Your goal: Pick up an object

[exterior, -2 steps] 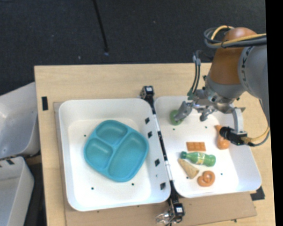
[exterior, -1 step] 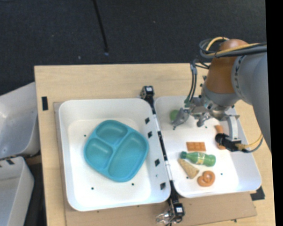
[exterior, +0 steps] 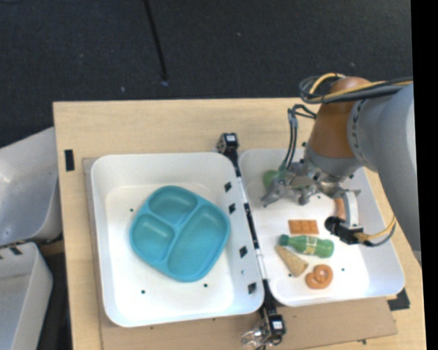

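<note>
My gripper [exterior: 287,197] hangs over the back of the right bin [exterior: 379,272], its two grey fingers spread open with nothing between them. A small green object [exterior: 270,178] lies just beyond the left finger, close to the gripper body. In front of the gripper lie an orange rectangular cracker [exterior: 302,226], a green bottle-shaped toy [exterior: 307,245], a tan wedge [exterior: 291,260] and an orange ring [exterior: 319,276]. All of these rest on the bin floor, apart from the gripper.
The left bin [exterior: 116,298] holds a blue divided plate [exterior: 179,232]. A ridge with black clips [exterior: 244,227] separates the two bins. The arm's grey and orange wrist [exterior: 336,129] and its cables [exterior: 352,230] cover the right bin's back right part.
</note>
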`<state>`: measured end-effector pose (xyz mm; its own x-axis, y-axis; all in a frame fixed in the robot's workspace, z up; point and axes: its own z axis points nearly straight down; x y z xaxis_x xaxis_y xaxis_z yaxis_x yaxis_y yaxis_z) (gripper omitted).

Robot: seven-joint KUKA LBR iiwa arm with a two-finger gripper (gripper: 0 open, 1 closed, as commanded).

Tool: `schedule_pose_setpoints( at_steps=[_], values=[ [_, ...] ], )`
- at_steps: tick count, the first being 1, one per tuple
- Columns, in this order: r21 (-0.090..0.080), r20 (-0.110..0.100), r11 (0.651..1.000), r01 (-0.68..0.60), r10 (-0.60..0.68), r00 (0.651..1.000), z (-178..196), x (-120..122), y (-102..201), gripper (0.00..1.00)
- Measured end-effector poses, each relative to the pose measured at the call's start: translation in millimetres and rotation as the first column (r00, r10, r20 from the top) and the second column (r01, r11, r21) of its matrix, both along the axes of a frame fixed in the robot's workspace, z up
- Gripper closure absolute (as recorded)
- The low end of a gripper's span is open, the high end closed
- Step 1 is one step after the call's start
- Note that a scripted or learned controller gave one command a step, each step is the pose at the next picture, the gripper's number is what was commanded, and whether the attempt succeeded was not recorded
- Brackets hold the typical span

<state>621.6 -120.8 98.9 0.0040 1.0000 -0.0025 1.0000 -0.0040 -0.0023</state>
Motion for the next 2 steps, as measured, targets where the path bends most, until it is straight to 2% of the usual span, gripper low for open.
schedule_pose_setpoints(
  at_steps=[1, 2],
  values=[
    [0.001, 0.006, 1.000, 0.003, -0.003, 1.000, 14, 2, 0, 1.00],
    [0.001, 0.008, 1.000, 0.000, 0.000, 1.000, 74, -2, -8, 1.00]
  ],
)
